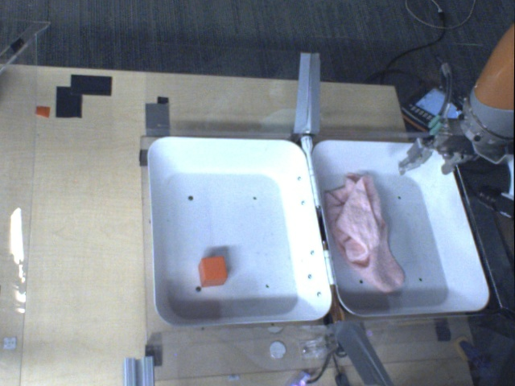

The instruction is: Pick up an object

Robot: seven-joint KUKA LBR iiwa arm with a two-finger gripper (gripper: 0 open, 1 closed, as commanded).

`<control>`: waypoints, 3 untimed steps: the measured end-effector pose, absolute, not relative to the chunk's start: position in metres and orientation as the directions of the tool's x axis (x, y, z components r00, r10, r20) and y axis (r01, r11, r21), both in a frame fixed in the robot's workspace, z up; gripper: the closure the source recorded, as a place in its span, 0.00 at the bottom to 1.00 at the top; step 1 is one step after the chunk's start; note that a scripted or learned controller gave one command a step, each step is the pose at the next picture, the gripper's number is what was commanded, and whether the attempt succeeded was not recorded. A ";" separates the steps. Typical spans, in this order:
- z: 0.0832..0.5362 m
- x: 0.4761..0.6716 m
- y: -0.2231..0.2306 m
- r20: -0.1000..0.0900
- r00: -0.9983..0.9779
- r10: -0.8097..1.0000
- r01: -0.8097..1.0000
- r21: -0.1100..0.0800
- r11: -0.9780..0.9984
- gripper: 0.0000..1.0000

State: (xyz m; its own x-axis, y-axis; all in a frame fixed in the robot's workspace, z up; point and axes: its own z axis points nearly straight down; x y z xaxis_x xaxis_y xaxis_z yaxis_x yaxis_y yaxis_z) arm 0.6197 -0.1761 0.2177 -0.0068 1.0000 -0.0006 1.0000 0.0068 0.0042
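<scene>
- Gripper (429, 158) hangs over the right bin's (471, 292) two-o'clock corner, jaws apart, holding nothing.
- Pink cloth (364, 230) lies crumpled mid-bin, toward seven o'clock from the jaws.
- Best centre above a raised fold, descend straight, then pinch.
- Orange block (213, 271) sits in the left bin (161, 215).

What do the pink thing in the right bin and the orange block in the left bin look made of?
Pink item: soft cloth, likely a knit sock or rag; matte, crumpled into folds. Orange block: seems rigid, maybe foam or plastic; flat faces, crisp edges, matte colour. Too small to be sure.
</scene>
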 end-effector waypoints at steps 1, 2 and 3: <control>0.145 0.648 -0.199 -0.002 -0.064 0.998 0.998 0.004 0.064 0.00; 0.091 0.635 -0.093 -0.003 -0.238 0.971 0.971 0.015 0.238 0.00; 0.092 0.571 -0.107 -0.005 -0.192 0.981 0.981 0.016 0.192 0.00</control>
State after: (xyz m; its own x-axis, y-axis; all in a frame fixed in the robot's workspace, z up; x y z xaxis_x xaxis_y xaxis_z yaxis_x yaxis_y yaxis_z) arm 0.5715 -0.1072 0.0915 -0.1918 0.9814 -0.0045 0.9813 0.1918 0.0158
